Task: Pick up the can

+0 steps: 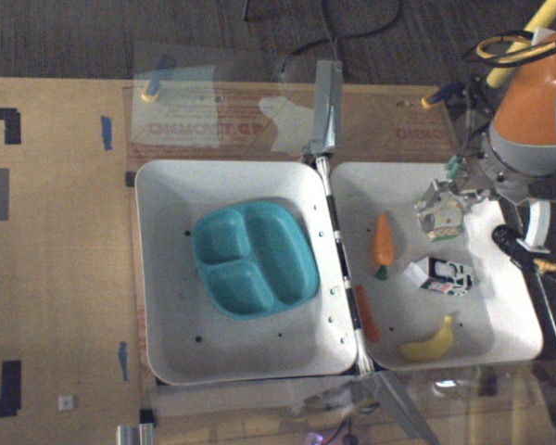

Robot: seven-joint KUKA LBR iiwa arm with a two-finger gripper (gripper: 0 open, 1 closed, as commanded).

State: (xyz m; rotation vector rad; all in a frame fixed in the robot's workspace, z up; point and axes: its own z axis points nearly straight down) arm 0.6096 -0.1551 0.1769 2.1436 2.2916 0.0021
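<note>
Can [446, 275] lies sideways in right bin [510, 336].

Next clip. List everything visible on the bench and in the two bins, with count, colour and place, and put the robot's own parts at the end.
bins: 2, white, side by side on the bench, left and right
plate: 1, teal, three compartments, middle of the left bin
carrot: 1, orange with a green end, left part of the right bin
banana: 1, yellow, near edge of the right bin
can: 1, white with dark print, lying in the middle of the right bin
red stick: 1, red, along the left wall of the right bin; cannot tell what it is
arm: 1, grey with an orange band, reaching in from the right
gripper: 1, metal, low over the far part of the right bin, apart from the can
</note>
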